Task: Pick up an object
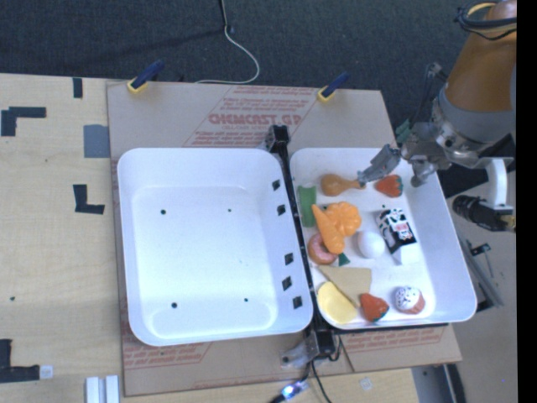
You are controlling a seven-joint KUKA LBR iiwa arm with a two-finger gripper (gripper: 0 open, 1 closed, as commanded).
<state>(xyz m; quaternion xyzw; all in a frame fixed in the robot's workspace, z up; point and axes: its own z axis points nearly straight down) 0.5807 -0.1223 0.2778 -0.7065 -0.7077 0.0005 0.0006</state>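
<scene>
Camera view looks down on the surface [50, 250], where two white bins sit side by side; the left bin [201, 242] has a bare floor. Nearest in the right bin [445, 259] lie a yellow piece [337, 304], a red piece [374, 308] and a speckled ball [408, 299]; behind them are a tan wedge [352, 279], a pink ring [320, 248], a white egg [370, 243] and a black-and-white toy [396, 227]; an orange lump [337, 223] and a green block [307, 196] sit toward the divider. Farthest are a brown drumstick [337, 183] and a small red-orange object [388, 185]. The end effector [394, 168] hangs over that far end, just above the red-orange object; whether it is spread or closed I cannot tell.
</scene>
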